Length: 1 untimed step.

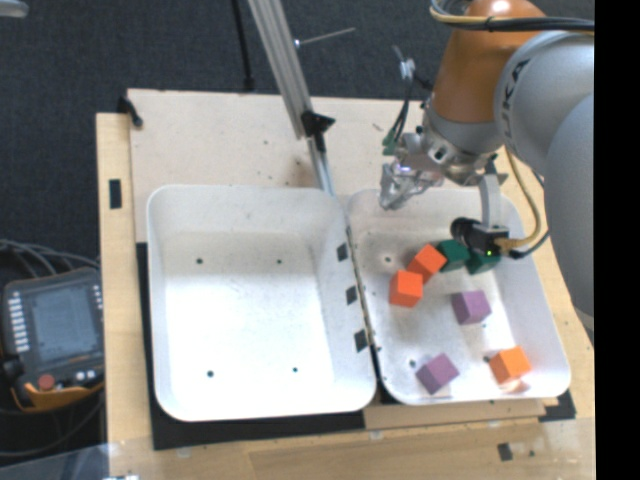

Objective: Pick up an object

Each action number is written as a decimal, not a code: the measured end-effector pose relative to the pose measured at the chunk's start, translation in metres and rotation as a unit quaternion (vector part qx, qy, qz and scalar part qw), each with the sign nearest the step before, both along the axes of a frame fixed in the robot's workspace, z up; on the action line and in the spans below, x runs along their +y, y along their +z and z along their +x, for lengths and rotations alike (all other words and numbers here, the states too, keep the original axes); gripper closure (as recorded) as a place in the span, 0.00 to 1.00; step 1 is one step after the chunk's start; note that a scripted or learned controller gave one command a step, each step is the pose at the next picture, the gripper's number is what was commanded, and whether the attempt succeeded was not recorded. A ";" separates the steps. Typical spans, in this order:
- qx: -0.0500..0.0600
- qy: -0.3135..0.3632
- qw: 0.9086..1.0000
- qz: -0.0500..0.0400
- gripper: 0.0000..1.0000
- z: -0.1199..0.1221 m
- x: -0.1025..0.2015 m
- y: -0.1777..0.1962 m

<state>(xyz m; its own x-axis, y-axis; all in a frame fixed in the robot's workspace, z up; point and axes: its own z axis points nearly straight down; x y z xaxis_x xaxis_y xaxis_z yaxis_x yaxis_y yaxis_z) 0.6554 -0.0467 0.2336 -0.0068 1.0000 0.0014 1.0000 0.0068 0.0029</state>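
The bench [200, 138] carries two white bins. The left bin [250, 303] holds no blocks. The right bin [540, 313] holds six blocks. The arm [520, 68] enters from the right, its gripper [397, 190] poised over the right bin's far left corner; whether its claw is apart or together cannot be told. Nearest, below and right of the gripper, lie two orange blocks [429, 261] [406, 288] touching, with a green block [458, 255] beside the upper one. Farther off: a purple block [470, 307], another purple block [437, 373], and a third orange block [510, 364].
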 end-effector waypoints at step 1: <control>0.000 0.001 1.000 0.000 1.00 0.000 0.062 0.004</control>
